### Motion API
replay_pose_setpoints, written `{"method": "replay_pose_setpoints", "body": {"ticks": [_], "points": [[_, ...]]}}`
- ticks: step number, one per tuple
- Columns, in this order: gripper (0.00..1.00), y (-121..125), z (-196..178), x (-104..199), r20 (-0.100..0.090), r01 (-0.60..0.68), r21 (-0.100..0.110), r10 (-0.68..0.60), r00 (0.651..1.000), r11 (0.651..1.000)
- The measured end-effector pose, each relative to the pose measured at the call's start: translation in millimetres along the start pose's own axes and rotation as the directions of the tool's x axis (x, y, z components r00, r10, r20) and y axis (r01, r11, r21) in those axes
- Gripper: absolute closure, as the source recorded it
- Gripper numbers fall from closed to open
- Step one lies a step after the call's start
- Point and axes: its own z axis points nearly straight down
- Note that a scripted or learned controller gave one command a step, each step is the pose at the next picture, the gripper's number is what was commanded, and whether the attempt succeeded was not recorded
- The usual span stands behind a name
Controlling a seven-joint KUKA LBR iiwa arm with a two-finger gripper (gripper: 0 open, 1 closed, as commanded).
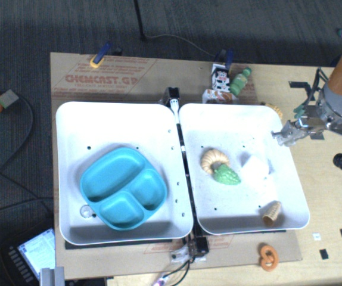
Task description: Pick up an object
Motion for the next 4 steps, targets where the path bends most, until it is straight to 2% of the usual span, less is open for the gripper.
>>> {"method": "replay_pose_setpoints", "body": {"ticks": [1,2,3,4], "points": [[1.00,102,20,1,-0.001,0.001,0.000,-0.001,1.000,1.000],[0.00,102,20,0,0.001,0.001,-0.001,-0.001,1.000,1.000],[0.00,53,142,36,0.000,0.001,-0.005,-0.001,1.000,1.000],[0.00,-19,123,69,-0.001,0.000,0.000,0.000,1.000,1.000]]}}
